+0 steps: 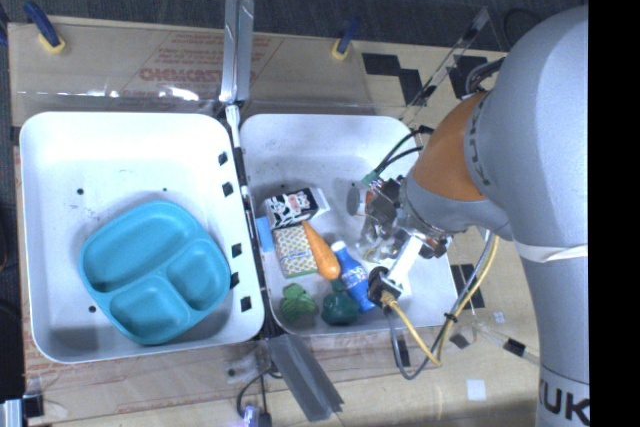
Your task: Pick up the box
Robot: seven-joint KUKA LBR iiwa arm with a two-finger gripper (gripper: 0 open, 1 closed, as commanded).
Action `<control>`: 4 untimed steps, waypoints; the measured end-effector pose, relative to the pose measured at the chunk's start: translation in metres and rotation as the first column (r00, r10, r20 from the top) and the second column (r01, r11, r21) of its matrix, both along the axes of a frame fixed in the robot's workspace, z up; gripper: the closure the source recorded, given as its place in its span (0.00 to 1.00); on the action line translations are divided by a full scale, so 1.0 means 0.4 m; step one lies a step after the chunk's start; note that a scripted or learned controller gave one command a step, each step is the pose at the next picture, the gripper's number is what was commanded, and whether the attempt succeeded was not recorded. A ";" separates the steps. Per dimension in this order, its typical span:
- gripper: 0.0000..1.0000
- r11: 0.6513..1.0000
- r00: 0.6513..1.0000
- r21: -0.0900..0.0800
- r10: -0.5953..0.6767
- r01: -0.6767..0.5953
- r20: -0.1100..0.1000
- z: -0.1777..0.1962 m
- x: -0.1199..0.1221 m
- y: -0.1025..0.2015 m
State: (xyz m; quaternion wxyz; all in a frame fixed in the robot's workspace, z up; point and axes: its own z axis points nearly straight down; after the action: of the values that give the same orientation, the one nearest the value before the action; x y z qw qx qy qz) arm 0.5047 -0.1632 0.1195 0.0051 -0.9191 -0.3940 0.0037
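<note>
Task judged not yet done: the box [294, 249], patterned, is seen lying flat in the right bin [310, 130] near its left wall, w/ a carrot [322, 253] overlapping its right edge. The gripper [383, 237] hangs just right of it; jaws' state can't be told. Counted: 2 bins, 1 blue tray [152, 271] in the left bin [60, 140], 1 box, 1 carrot, 2 green items [318, 305].

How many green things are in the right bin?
2: a green lump at the near wall and a darker one right of it. Others may hide under the arm.
</note>
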 end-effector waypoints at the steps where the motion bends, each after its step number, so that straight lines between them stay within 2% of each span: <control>1: 1.00 0.996 0.996 -0.002 0.088 -0.088 0.007 -0.073 -0.039 -0.036; 2: 1.00 0.947 0.947 -0.005 -0.322 0.322 0.004 0.043 0.071 -0.046; 3: 1.00 0.988 0.988 -0.001 -0.157 0.157 0.005 -0.073 -0.071 -0.117; 4: 1.00 0.970 0.970 -0.005 -0.241 0.241 0.005 0.298 0.116 0.170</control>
State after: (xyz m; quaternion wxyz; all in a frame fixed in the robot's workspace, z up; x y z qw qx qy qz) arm 0.5510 -0.0954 0.2386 0.0020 -0.9602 -0.2793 0.0024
